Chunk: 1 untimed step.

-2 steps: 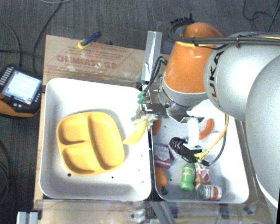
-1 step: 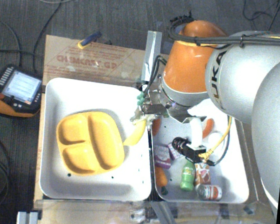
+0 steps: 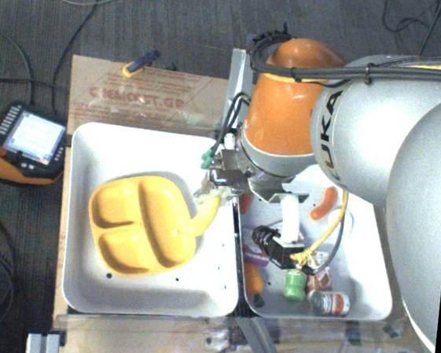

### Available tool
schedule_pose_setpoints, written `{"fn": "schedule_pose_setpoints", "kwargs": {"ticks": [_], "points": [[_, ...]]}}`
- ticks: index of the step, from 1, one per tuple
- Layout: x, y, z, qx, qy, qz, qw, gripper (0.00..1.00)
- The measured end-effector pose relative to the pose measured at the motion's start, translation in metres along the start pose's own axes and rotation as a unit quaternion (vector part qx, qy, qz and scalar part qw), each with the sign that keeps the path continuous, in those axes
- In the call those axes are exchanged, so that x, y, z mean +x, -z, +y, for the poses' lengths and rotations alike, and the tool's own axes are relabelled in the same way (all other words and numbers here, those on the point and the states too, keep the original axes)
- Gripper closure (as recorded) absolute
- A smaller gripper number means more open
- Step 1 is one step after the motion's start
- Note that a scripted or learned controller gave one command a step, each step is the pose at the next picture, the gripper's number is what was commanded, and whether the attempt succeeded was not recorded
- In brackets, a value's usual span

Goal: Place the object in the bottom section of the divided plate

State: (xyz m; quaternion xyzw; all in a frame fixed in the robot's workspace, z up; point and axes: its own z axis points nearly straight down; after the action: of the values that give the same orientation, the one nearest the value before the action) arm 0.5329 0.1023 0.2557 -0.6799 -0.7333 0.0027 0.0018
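- the gripper (image 3: 218, 186) pinches a banana (image 3: 206, 214) by its upper end; the fruit hangs over the plate (image 3: 142, 222) rim at three o'clock.
- released here, it could slide off into the left bin (image 3: 75, 274).
- the bottom section sits toward seven o'clock, so a short move risks the wrong compartment.

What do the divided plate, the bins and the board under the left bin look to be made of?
Divided plate: likely moulded plastic, yellow, smooth with a soft sheen and rounded dividers. Left bin and right bin: probably plastic too, white, glossy, with rounded corners; thin metal can't be ruled out. Board: corrugated cardboard by its look, matte brown with faded red print.
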Motion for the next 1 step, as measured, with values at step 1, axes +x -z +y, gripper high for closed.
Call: {"fn": "schedule_pose_setpoints", "kwargs": {"ticks": [1], "points": [[-0.0066, 0.0046, -0.0046, 0.000, -0.024, 0.000, 0.9997, 1.00]]}}
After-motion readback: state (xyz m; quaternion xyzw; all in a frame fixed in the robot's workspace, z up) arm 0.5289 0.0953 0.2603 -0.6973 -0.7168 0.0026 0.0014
